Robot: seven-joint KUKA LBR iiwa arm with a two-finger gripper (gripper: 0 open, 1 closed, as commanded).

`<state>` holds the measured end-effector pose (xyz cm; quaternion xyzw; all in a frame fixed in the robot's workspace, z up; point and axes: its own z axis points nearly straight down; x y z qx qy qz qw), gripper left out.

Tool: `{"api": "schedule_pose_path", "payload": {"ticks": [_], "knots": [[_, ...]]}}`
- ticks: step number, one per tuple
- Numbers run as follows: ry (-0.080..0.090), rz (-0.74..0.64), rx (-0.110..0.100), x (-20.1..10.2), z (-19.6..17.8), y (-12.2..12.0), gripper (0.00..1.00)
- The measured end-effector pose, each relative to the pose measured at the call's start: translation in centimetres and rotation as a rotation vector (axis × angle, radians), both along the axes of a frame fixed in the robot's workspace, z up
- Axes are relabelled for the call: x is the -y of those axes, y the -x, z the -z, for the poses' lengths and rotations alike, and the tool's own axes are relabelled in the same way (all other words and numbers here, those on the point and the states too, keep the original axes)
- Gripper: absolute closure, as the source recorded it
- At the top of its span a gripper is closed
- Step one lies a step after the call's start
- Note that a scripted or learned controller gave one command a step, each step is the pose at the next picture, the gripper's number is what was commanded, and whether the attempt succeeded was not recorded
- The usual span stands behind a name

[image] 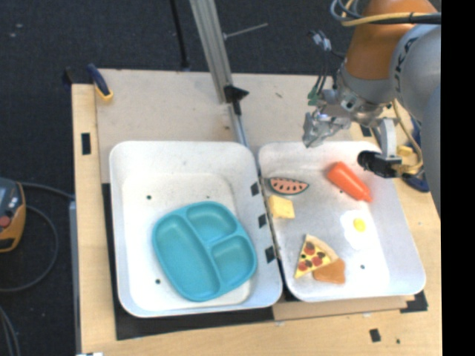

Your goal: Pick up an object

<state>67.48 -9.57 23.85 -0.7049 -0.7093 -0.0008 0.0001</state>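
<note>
The right bin (386, 273) holds an orange carrot (349, 181) at its back, a watermelon slice (288, 185), a yellow cheese square (281, 208), a fried egg (356, 227) and a pizza slice (318, 259) toward the front. My gripper (318, 133) hangs above the bin's back edge, left of the carrot and clear of every item. Nothing is visible between its fingers.
The left bin (133, 162) carries a blue divided plate (205, 250). A slanted aluminium post (215, 54) rises behind the bins. Bare bench lies behind both bins.
</note>
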Motion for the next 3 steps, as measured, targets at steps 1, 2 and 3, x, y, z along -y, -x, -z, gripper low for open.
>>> {"api": "schedule_pose_path", "payload": {"ticks": [1,2,3], "knots": [[0.000,0.000,-0.001,-5.0,0.1,-0.1,1.00],[0.000,0.000,-0.002,-10.0,0.9,1.5,1.00],[0.000,-0.001,0.001,-14.5,-0.5,2.4,1.00]]}}
